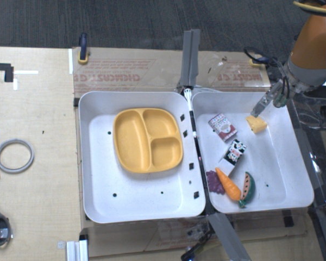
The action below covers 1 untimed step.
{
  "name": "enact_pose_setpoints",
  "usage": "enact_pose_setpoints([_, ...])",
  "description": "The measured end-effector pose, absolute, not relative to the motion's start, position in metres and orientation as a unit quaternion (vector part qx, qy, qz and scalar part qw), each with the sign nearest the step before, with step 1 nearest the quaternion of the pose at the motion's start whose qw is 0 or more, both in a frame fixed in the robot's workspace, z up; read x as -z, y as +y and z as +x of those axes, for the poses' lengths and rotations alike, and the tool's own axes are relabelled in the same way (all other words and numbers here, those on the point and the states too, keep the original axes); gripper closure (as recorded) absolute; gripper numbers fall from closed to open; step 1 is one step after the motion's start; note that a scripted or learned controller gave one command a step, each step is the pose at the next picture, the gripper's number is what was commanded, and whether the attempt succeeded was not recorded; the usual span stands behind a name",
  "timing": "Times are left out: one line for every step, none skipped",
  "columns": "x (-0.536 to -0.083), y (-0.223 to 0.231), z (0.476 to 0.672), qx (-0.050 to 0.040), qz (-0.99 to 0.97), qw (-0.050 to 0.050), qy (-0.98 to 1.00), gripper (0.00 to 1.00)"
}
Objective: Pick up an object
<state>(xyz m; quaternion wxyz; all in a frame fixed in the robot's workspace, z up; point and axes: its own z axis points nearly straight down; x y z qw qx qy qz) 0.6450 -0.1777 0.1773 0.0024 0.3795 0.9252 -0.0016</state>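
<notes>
**Yellow wedge sitting just under the pincer tip**

Yellow and pale, a small cheese-like wedge (256,124) is lying on the floor of the right bin (293,162), near that bin's far right corner. It is looking blocky, with a lighter top face and a deeper yellow edge. The pincer (259,109) is hanging directly above and just beside it, slanting down from the grey arm (309,42) with its orange band; its tip is appearing narrow, and whether it is clenched or released I cannot tell, nor whether it is touching the wedge.

Below and to the left of the pincer, a small pink-and-white carton (223,127) is lying tilted. Further below it, a black-and-white carton (234,152) is resting at a slant. Well below the pincer, near the bin's front edge, an orange carrot (228,184) is lying diagonally, with a purple piece (214,181) touching its left side and a watermelon slice (246,188) just beside its right end.

Far to the pincer's left, the left bin (98,194) is bearing a yellow divided plate (148,140).
</notes>
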Motion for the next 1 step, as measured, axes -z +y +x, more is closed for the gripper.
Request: enact_pose_setpoints([-0.1770,-0.1777,0.6449,0.0015,0.380,0.002,0.925,0.00])
